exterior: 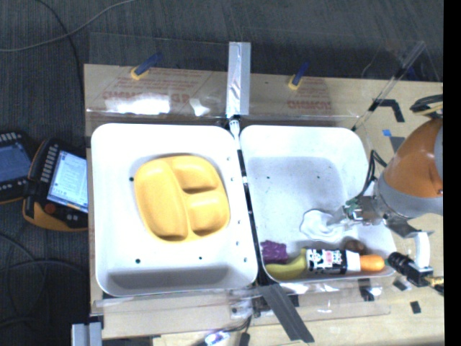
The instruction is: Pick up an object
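Observation:
The right bin (288, 157) holds several objects along its near wall. A white crumpled item (315, 224) lies toward the right side. In front of it lies a bottle (333, 260) with a black-and-white label and an orange end. A yellow-green banana (287, 268) and a small purple object (272, 250) lie left of the bottle. My gripper (351, 212) sits low at the bin's right wall, right beside the white crumpled item and apparently touching its edge. The arm's orange band (421, 166) rises behind it.
A yellow divided plate (184, 195) fills the middle of the left bin (115, 265). A ridge (243, 193) separates the two bins. The far half of the right bin is bare floor. A handheld pendant (57, 189) lies off the bench at left.

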`<state>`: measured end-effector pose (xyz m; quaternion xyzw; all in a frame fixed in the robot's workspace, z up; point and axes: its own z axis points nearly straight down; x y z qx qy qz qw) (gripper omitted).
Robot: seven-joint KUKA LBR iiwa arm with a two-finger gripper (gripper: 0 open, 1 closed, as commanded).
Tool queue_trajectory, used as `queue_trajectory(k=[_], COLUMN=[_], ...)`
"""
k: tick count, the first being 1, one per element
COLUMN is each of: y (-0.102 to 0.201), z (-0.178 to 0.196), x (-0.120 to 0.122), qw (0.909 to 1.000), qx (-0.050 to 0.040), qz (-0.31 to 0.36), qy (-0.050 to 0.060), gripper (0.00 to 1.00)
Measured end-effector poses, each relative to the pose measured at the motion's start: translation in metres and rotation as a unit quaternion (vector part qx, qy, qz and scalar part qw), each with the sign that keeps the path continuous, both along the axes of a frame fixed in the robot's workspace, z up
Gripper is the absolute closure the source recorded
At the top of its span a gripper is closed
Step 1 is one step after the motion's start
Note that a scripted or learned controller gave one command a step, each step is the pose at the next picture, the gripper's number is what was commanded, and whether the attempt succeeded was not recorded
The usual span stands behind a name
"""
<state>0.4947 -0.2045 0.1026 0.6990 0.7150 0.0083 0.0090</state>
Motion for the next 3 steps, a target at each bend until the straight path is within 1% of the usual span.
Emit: queue_trajectory(k=[1, 2, 3], y=[0.068, 0.063, 0.063], z=[0.113, 0.131, 0.131], x=[-0.001, -0.01, -0.01], qw=[0.9998, 0.9743, 0.9742], qx=[-0.0002, 0.0011, 0.0009], qz=[-0.015, -0.225, -0.225], qy=[0.014, 0.014, 0.014], gripper=[1.0, 1.0, 0.0])
